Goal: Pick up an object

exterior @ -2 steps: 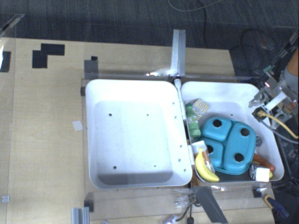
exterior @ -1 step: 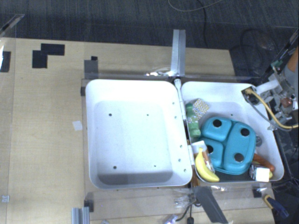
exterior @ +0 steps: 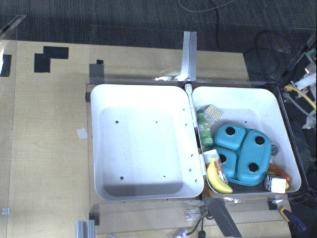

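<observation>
Camera view: you've got two shallow white bins side by side on the tan surface (exterior: 44,148). The left bin (exterior: 141,143) is smooth moulded plastic with a few small dark dots on its floor. The right bin (exterior: 247,100) holds all the candidates, bunched toward its lower half, probably dumped there in a loose pile. Biggest is a teal plastic tray (exterior: 243,152), glossy, rounded, three lobes with dark holes, lying tilted over the other items. A yellow banana (exterior: 217,177), curved and smooth, lies against the tray's left edge near the divider. A green packet (exterior: 204,128) sits by the divider above it, touching a patterned pouch (exterior: 214,113). A small white block (exterior: 278,185) and an orange piece (exterior: 277,172) sit at the tray's lower right. Tool state: you can't tell. The banana looks the easiest pick, judging by exposure.
</observation>
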`<action>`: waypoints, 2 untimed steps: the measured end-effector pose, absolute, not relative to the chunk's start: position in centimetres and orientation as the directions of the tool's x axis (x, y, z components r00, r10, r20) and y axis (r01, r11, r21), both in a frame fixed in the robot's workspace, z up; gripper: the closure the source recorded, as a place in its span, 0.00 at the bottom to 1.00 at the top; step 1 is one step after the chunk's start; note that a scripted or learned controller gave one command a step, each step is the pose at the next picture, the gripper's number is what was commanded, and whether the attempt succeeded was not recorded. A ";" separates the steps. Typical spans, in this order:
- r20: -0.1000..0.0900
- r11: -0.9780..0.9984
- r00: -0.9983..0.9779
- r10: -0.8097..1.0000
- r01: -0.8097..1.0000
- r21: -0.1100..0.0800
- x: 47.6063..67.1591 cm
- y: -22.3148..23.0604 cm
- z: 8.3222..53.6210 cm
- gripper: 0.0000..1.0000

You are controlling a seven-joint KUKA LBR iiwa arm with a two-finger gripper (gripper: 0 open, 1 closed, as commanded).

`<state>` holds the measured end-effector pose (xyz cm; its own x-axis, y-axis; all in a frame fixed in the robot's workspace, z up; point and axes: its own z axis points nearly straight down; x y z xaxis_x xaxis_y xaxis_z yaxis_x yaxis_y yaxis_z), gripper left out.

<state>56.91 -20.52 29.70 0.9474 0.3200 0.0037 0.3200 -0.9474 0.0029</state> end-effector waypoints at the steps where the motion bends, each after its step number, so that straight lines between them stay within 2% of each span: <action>1: 0.001 -0.978 0.978 0.208 0.208 0.001 60.4 -20.5 24.4 0.00; 2: 0.002 -0.973 0.973 0.230 0.230 0.002 65.5 -20.4 21.1 0.00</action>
